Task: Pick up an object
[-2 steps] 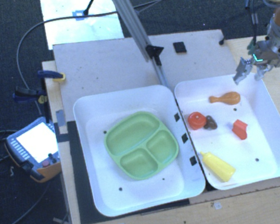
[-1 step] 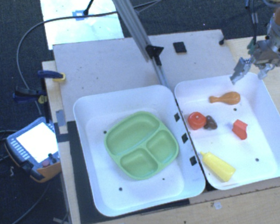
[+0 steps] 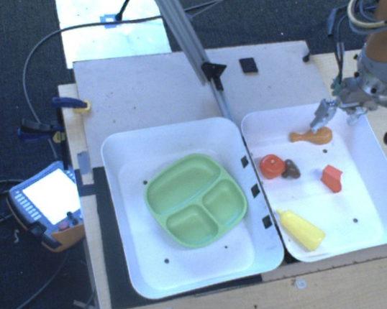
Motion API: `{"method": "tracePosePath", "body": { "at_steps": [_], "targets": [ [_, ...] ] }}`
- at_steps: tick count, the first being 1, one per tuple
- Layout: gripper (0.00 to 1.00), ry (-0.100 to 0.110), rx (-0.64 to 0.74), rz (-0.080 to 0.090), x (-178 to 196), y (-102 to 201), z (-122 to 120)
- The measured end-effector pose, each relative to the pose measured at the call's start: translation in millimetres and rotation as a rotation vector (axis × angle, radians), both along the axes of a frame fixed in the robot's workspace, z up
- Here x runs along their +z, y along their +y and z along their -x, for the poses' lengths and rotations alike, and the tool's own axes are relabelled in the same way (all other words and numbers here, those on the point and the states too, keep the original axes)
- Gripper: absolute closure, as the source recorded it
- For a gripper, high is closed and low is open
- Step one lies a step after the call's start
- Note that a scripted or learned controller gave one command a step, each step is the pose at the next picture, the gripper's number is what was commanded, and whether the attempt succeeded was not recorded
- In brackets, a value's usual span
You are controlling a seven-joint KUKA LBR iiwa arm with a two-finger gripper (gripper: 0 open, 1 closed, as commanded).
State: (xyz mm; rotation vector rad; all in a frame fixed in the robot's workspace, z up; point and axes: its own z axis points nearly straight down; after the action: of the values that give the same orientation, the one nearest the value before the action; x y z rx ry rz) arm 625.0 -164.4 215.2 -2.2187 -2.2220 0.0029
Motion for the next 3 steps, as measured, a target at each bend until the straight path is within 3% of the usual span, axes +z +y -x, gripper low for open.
{"method": "tracePosePath", "body": {
  "at_steps": [2, 3],
  "targets": [
    [0.0, -0.001, -0.001, 0.001, -116, -9, -9],
    [1.0, -0.008, 0.0, 0.002, -101, -9, -11]
  ]
}}
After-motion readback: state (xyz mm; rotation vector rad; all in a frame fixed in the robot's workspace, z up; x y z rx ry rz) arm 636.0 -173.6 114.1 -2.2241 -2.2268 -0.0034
